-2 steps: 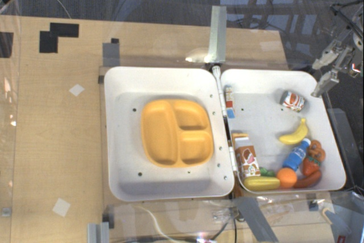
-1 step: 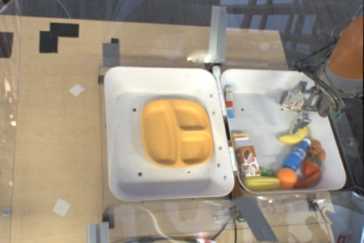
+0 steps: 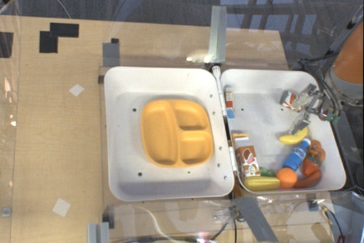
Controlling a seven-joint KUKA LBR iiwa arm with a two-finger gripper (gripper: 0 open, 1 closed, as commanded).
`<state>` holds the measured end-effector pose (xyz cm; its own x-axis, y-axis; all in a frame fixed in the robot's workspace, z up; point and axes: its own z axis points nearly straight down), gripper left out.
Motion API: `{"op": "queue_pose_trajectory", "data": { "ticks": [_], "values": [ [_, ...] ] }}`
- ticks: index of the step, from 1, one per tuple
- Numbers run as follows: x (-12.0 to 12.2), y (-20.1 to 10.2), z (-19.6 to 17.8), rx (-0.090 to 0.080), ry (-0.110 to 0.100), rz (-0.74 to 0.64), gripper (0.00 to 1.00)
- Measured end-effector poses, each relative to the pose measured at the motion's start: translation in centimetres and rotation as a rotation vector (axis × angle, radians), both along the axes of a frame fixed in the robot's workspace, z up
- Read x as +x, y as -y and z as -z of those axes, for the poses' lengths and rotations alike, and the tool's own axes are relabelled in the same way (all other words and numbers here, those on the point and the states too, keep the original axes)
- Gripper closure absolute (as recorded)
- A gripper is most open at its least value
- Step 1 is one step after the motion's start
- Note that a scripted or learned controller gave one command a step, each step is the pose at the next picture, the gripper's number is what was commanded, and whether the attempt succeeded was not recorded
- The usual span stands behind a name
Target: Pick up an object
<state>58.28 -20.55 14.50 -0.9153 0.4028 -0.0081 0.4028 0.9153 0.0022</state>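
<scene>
You are lowering the gripper [image 3: 304, 112] above the banana [image 3: 294, 136]; I cannot tell its opening, so center it carefully.

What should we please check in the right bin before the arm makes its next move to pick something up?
1. End effector above the right white bin: ok.
2. Nothing held between the fingers: cannot tell.
3. Nearest target, the small yellow toy banana, lies just below the end effector: ok.
4. Banana apart from its neighbours: not ok, the blue plastic bottle touches it.
5. Divided yellow plastic tray in the left white bin, out of the way: ok.
</scene>
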Motion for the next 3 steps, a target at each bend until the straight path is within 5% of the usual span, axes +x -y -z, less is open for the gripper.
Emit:
{"op": "queue_pose_trajectory", "data": {
  "ticks": [1, 2, 3],
  "values": [
    [-0.5, -0.1, 4.1, 0.003, -0.002, 0.454, 0.0],
    [6.4, -0.1, 5.7, 0.005, 0.002, 0.606, 0.0],
    [9.1, 0.0, -7.2, 0.006, 0.018, 0.667, 0.0]
  ]
}}
